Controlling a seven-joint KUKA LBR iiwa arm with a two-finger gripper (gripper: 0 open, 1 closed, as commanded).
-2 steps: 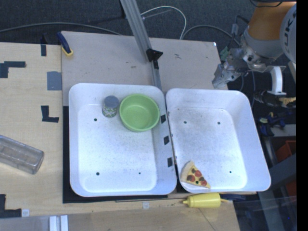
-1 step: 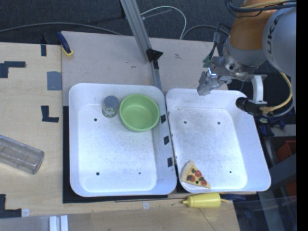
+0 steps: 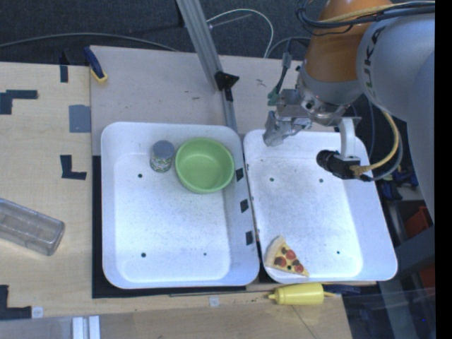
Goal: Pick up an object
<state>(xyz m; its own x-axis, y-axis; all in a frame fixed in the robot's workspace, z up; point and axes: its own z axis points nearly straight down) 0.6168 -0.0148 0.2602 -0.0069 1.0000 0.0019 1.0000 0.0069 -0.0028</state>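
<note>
My gripper [image 3: 277,134] hangs over the far left corner of the right bin [image 3: 321,210], with nothing visible between its fingers. A pizza-slice toy [image 3: 285,256] lies in the near left corner of that bin, well away from the gripper. In the left bin [image 3: 141,246] a green bowl [image 3: 204,164] sits at the far side, with a small grey-lidded can [image 3: 162,155] just to its left.
A yellow bottle [image 3: 299,294] lies on the bench in front of the right bin. A clear plastic container [image 3: 27,226] rests at the far left of the bench. A slanted metal pole [image 3: 205,44] rises behind the bins. Cables trail from the arm on the right.
</note>
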